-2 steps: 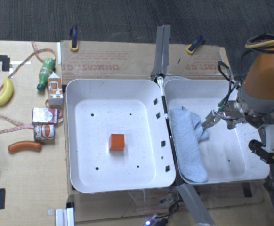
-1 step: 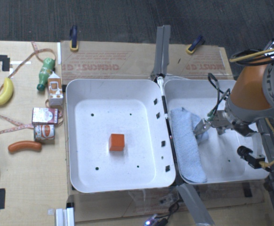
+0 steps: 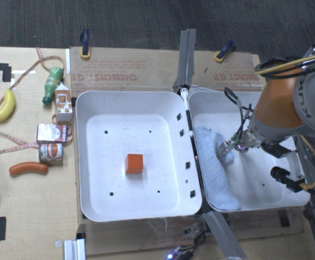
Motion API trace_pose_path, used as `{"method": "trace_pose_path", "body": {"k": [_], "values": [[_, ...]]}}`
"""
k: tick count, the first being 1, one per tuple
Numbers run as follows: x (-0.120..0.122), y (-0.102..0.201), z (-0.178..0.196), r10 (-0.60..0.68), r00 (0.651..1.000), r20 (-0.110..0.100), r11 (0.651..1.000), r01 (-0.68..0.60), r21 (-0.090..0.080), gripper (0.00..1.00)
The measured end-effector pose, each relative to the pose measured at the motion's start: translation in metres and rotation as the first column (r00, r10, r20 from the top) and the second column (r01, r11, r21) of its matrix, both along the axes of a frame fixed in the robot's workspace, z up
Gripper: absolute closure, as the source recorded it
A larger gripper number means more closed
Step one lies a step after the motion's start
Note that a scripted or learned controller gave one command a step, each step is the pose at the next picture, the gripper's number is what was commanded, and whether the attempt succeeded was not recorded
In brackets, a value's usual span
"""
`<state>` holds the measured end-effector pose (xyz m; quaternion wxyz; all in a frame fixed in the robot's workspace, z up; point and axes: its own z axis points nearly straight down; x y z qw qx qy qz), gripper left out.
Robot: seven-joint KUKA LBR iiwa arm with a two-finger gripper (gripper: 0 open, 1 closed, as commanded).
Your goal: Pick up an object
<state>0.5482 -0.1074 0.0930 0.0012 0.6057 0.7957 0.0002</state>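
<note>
Left bin [image 3: 92, 199]: nearest us, we're seeing a small orange block [image 3: 135, 163] sitting alone a bit below the middle of the floor, well apart from the walls.

Block handling: we're guessing it's light and stiff, with flat faces, so pinching two opposite sides should be easy enough.

Right bin [image 3: 266, 202]: a pale blue cloth [image 3: 211, 172] is lying bunched along the left wall, running from mid bin down toward the near corner.

Cloth handling: we're judging it as soft and floppy, light, likely to sag or slip, so taking hold of a raised fold looks better than a flat patch.

Tool [image 3: 226, 151]: it's sitting right at the upper edge of the cloth, touching it or just beside it. We honestly can't tell if it's spread or pressed together, or if any fabric is in it.

Arm [image 3: 279, 104]: it's reaching in from the right, orange band over the right bin, wrist angling down and left toward the cloth.

Counter [image 3: 22, 199]: further left, a banana [image 3: 3, 107], sausage [image 3: 28, 169] and small cartons [image 3: 52, 133] are lying outside the bins.
</note>
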Motion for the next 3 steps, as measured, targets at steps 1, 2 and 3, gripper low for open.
{"method": "trace_pose_path", "body": {"k": [1,2,3], "values": [[0.009,0.007,0.000,0.003,1.000,-0.001,1.000,-0.003,-0.001,0.00],[0.019,0.008,0.000,0.082,0.997,0.000,0.997,-0.082,-0.001,0.00],[0.005,-0.035,0.114,-0.016,1.000,-0.001,1.000,0.016,-0.001,0.00]]}}
